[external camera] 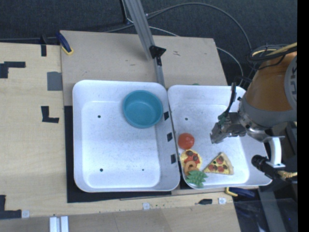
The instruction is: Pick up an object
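Hand [218, 133], grip state unclear, hovers in right bin [203, 100] above pizza slice [219, 164], tomato [186, 140] nearby.

A robotics lab: taped bench [29, 95], two white bins [120, 178], loose cables [203, 6].

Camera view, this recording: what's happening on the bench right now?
A grey robot arm with an orange band reaches from the right over the right-hand shallow white bin. Its end effector hangs above the bin floor, apart from the toys there: a round red tomato, a pizza slice, and a red, yellow and green toy cluster. A blue round bowl sits in the left-hand white bin.
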`<state>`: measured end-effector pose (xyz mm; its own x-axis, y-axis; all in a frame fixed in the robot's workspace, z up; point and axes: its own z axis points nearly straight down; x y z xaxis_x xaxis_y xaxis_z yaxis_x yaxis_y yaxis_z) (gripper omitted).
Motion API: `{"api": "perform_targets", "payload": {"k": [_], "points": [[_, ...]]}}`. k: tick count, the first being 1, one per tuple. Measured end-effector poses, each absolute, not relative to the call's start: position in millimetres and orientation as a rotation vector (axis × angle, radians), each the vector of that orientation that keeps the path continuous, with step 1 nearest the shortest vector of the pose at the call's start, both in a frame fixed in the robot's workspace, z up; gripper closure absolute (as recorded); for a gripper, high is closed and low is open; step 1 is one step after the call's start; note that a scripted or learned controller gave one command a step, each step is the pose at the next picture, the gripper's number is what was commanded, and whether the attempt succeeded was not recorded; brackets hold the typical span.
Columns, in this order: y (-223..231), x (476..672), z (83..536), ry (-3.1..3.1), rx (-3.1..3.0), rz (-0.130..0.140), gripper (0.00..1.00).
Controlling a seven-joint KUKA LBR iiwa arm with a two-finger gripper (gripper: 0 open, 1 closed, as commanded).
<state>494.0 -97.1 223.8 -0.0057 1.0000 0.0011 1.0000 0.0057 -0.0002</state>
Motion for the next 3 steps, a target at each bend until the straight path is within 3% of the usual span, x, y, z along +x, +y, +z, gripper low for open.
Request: {"api": "perform_targets", "payload": {"k": [3], "points": [[60.5,495.6,243.7,-2.227,-2.214,0.000,1.00]]}}
